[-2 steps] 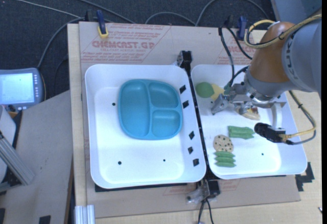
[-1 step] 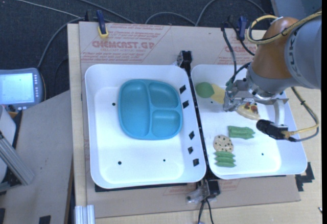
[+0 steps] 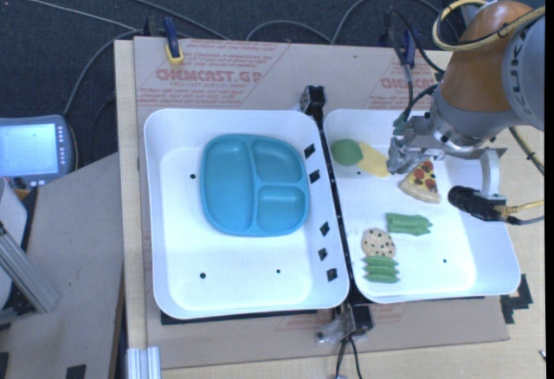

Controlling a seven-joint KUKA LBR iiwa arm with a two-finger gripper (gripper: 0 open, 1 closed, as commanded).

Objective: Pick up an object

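- Here, the gripper [image 3: 405,157] is hanging over the right bin [image 3: 485,269], just beside the yellow piece [image 3: 374,163] and pizza slice [image 3: 421,183].
- I cannot tell its opening.
- Centring over one toy is advisable, avoiding neighbours.

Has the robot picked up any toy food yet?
Not yet, it seems. The gripper sits low in the right bin, between the yellow piece and the pizza slice, with nothing seen between its fingers. The cookie and green toys lie untouched. Grabbing and lifting one is left.
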